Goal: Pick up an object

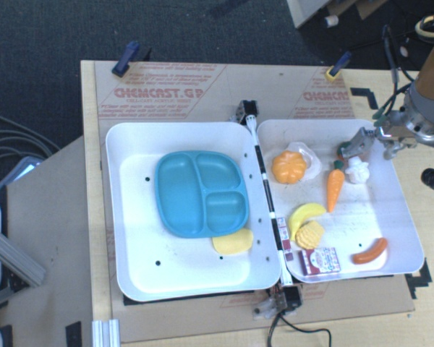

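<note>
Carrot (pixel 334 189), the toy we take as the likeliest target, lies in the right bin (pixel 412 223) with its long axis running near top to bottom of the view, green stalk end up and pointed tip down toward the middle of the bin. Reading left to right across the worktop (pixel 94 194): the left bin (pixel 123 215) carries a blue divided plate (pixel 201 192) with a yellow slice (pixel 233 243) tucked at its lower right edge. Past the divider, the right bin holds an orange pumpkin (pixel 288 167) on a clear wrapper, a yellow banana piece (pixel 305 213) touching a ridged corn piece (pixel 310 233), and a small printed packet (pixel 320 259) below them. Then comes the carrot, with a white lump (pixel 357 170) just beside its stalk and a sausage (pixel 369 251) well apart near the bin's lower right corner.

We see the pincer (pixel 356 144) at the bin's upper right, reaching in from the right, its grey tip just above and to the right of the carrot's stalk end. Nothing sits between its fingers; how wide they stand we cannot tell from this angle.

In our judgement the coming move turns on that offset: the carrot's body stretches down and slightly left from the pincer, so a short shift that way, with the fingers set across the long axis, looks needed.
</note>
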`<state>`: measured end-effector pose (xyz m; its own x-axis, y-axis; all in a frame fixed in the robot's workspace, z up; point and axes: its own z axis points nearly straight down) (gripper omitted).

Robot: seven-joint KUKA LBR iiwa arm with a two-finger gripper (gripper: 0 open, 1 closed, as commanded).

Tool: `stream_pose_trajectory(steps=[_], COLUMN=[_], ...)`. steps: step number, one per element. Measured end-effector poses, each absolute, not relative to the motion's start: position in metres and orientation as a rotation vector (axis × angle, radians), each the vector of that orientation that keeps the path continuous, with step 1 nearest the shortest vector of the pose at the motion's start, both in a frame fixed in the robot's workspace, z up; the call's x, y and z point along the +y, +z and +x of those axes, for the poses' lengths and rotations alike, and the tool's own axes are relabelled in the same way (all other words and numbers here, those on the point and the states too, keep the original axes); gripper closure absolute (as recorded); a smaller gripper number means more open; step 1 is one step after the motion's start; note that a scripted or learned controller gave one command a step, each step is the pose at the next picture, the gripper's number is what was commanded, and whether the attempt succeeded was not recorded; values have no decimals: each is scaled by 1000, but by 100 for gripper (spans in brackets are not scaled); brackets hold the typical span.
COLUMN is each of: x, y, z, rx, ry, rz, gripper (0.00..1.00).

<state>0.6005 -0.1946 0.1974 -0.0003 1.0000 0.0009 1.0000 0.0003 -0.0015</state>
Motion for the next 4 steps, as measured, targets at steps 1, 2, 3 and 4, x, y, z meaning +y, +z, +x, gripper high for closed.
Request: stream_pose_trajectory(steps=[1, 2, 3, 4], x=[-218, -178, -178, -80], y=[101, 85, 95, 185], z=[599, 613, 613, 574], rx=[-2228, -2222, -2224, -2222], ry=[-15, -1, -1, 0], rz=[-2220, -2220, -2220, -2219], gripper=[0, 0, 100, 100])
